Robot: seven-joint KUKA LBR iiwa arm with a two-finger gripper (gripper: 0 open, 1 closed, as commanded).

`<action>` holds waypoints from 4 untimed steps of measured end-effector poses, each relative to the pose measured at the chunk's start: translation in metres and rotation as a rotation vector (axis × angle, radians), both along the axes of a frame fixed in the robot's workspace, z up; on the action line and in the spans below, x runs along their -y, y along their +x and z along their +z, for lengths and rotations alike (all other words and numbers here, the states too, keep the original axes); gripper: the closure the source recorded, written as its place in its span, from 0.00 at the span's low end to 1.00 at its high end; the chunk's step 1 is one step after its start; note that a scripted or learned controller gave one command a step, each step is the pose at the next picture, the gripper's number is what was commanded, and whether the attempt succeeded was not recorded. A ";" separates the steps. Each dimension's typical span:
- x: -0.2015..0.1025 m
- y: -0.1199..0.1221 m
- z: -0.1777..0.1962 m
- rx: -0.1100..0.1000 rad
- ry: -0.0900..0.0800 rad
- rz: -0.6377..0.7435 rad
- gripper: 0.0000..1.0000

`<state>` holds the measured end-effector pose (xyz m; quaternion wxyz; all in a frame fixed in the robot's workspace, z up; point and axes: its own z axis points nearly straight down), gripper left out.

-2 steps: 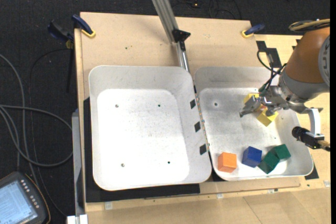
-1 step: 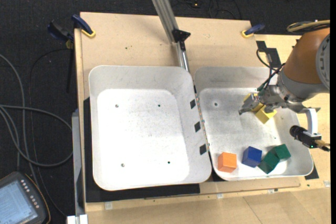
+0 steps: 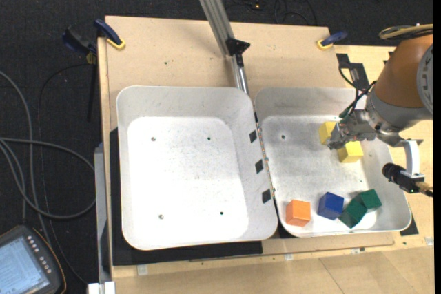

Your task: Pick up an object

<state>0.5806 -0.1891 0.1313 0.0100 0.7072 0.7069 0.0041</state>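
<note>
Yellow plastic cubes are the nearest candidates: one small yellow cube point(image 3: 327, 132) lies at the upper middle of the right white bin point(image 3: 296, 148), and a second yellow cube point(image 3: 351, 151) lies just below and to its right. The gripper point(image 3: 342, 136) sits low between them, at the right of the frame under the orange-banded wrist. Whether its fingers are spread or closed cannot be told from this view, and no cube is visibly between them.

Recommended procedure, as a judgement:
1. Select one cube only; the pair lies close enough that a finger may nudge the neighbour.
2. Centre over the chosen cube and align the fingers with its flat faces.
3. Descend fully, close, then lift straight up.

An orange cube point(image 3: 298, 212), a blue cube point(image 3: 331, 205) and two green blocks point(image 3: 361, 207) lie along the bin's lower edge, well apart from the gripper.
</note>
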 end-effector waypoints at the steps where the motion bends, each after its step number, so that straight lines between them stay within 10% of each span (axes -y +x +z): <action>1: 0.003 -0.003 0.044 -0.015 0.006 0.001 1.00; 2: 0.003 -0.001 0.095 -0.013 0.005 0.002 1.00; 4: -0.111 -0.022 0.083 -0.022 0.010 0.009 1.00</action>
